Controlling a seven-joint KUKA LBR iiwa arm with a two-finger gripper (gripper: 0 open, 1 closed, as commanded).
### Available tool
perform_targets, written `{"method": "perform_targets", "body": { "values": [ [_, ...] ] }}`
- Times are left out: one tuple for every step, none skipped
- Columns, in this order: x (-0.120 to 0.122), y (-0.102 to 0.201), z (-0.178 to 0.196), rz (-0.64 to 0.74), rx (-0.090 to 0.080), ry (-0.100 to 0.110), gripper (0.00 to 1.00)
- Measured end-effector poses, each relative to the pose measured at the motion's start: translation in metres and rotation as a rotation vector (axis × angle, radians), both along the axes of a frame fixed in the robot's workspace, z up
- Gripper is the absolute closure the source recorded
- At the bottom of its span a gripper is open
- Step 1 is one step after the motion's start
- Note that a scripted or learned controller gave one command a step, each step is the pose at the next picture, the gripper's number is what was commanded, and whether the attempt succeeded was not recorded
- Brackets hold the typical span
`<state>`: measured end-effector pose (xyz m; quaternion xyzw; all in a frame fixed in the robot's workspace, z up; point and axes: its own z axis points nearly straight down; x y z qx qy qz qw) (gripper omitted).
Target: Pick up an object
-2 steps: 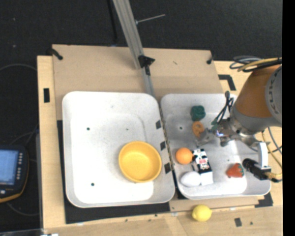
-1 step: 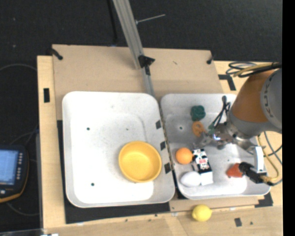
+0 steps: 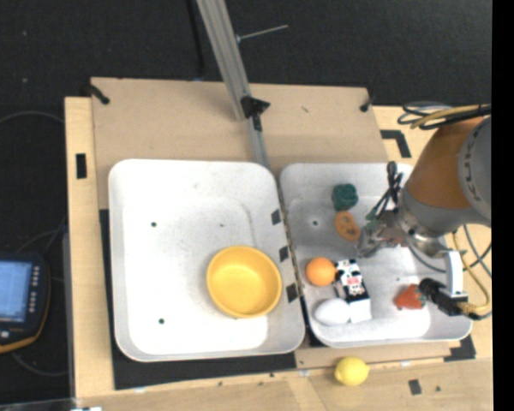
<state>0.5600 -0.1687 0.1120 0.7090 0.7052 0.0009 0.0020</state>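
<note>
Hovering over the right bin (image 3: 385, 336), I am working at the approach stage of a pick, with nothing lifted yet so far as this slanted view can show. Entry, hand: my gripper (image 3: 371, 236) is hanging low near the bin's upper middle, just beside a small tan-orange piece (image 3: 348, 225); whether it is spread or closed I cannot tell, since my wrist is covering it, and I am seeing nothing carried in it. Entry, candidates in the right bin: a dark green lump (image 3: 345, 196) toward the far wall; the tan-orange piece just left of my gripper; an orange ball (image 3: 320, 271) by the wall the bins share; a black-and-white printed block (image 3: 351, 281) just beside that ball; a white rounded item (image 3: 331, 312) in the near left corner; a red piece (image 3: 408, 298) near the right side. Entry, elsewhere: a yellow bowl (image 3: 243, 280) is sitting in the left bin (image 3: 154, 195), and a yellow ball (image 3: 351, 371) is lying on the bench outside the bins. Judging by position, I am taking the tan-orange piece as the likeliest target. The next move is calling for a short shift left to centre over it, a straight descent, then a firm close before lifting.
</note>
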Motion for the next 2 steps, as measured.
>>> {"method": "perform_targets", "body": {
  "values": [
    [0.001,-0.006,0.063,0.003,0.000,-0.004,1.00],
    [0.006,-0.012,0.109,0.008,0.000,-0.003,1.00]
  ]
}}
